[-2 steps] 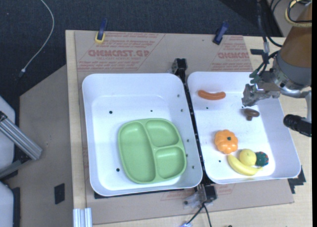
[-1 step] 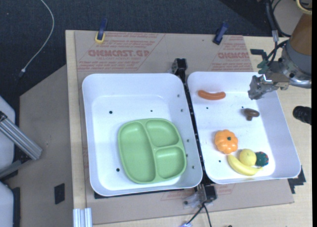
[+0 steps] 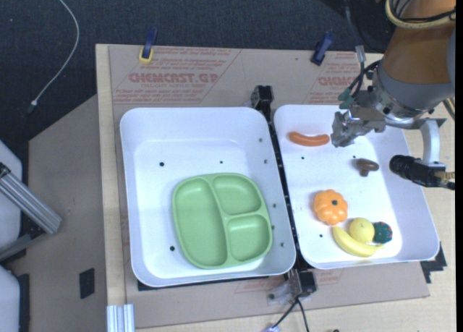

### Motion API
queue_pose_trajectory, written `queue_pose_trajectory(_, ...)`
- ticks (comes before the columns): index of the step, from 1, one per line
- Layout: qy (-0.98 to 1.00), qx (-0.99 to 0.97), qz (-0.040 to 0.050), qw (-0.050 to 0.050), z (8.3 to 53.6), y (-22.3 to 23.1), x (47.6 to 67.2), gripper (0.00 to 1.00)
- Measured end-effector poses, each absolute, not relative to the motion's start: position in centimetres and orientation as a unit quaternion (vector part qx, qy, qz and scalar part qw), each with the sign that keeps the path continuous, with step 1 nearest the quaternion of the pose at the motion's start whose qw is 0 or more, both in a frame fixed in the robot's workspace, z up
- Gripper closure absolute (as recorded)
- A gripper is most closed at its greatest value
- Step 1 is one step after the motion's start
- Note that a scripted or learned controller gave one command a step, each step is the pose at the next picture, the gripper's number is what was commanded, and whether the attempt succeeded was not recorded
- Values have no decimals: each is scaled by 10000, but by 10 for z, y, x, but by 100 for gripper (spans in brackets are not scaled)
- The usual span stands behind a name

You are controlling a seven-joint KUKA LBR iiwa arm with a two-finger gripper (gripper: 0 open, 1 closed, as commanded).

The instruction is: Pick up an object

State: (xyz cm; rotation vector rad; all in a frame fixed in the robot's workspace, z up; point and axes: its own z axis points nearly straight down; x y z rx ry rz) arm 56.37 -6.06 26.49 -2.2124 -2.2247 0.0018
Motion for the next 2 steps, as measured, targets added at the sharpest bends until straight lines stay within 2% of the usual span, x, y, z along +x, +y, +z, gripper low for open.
queue_pose_trajectory(1,-7092,-7050,7,25,246,-8,574,100)
queue_pose_trajectory(2,-7090,-7052,-9,-2,231,44,595,100)
